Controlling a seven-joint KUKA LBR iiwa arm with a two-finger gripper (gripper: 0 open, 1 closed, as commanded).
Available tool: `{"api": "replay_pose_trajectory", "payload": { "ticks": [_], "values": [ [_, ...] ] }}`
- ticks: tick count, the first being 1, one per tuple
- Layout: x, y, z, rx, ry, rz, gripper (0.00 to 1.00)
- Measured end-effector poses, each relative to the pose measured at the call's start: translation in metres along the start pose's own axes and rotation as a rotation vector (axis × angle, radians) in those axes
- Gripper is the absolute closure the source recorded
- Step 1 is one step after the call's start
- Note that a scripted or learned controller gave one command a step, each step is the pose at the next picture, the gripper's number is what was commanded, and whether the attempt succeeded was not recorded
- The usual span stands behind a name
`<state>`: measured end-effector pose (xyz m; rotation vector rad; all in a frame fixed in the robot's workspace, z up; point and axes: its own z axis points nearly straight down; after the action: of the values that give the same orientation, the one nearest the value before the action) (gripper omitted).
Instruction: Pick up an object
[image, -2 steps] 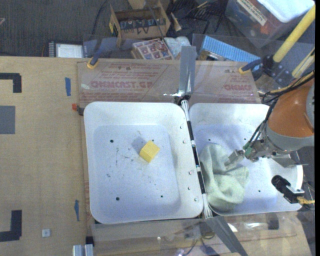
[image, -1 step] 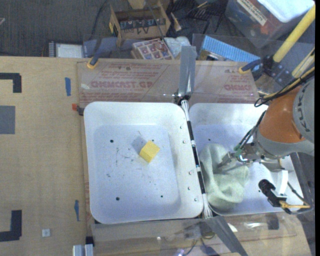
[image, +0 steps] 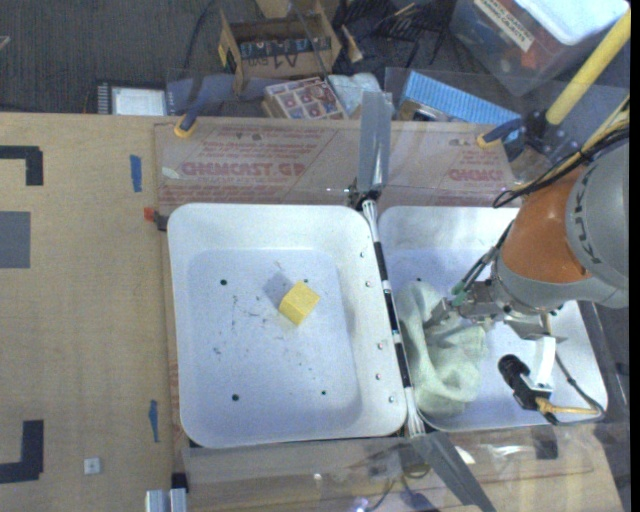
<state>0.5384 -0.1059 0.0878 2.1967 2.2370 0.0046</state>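
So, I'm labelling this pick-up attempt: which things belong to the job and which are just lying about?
Job:
- yellow block in the left bin
- pale green cloth in the right bin
- pincer, over the cloth

Lying about:
- blue box behind the bins
- printed card
- blue tape on the board

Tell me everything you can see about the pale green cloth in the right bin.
The cloth is pale green, soft and crumpled, as fabric looks. It lies bunched in a heap along the left wall of the right bin, from about mid-bin to the near corner. The end effector is over its upper part; whether it touches the cloth cannot be told.
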Motion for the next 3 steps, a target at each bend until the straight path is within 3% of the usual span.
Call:
{"api": "replay_pose_trajectory", "payload": {
  "ticks": [1,2,3],
  "values": [
    [0.025,-0.057,-0.097,0.006,0.002,-0.098,0.00],
    [-0.003,-0.049,-0.002,0.000,0.004,-0.313,0.00],
    [-0.004,-0.047,-0.014,-0.007,0.000,-0.310,1.00]
  ]
}}
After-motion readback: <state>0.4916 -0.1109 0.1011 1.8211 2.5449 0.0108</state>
